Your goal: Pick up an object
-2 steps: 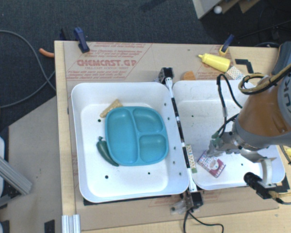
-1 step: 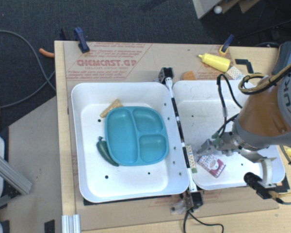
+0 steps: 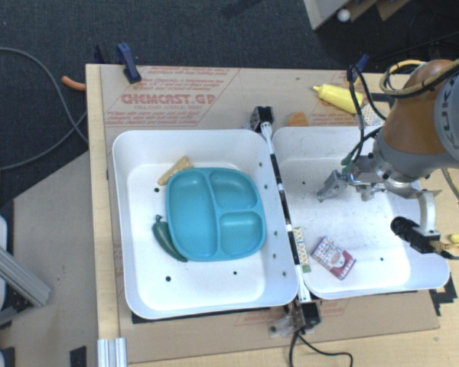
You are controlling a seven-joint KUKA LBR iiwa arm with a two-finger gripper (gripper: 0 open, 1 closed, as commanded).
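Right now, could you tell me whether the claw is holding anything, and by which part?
Nothing is held: the claw hangs over bare floor of the right bin.

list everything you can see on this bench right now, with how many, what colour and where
bins: two, white, side by side on the bench.
divided plate: one, teal, middle of the left bin.
tan piece: one, at the plate's upper left edge, left bin.
dark green item: one, partly under the plate's lower left edge.
small packet: one, pink and white, lower part of the right bin.
yellow object: one, on the bench behind the right bin.
blue clamp: one, bench's far left corner.
arm: one, grey and orange, over the right bin.
gripper: one, low over the right bin's upper half, nothing seen between its fingers.
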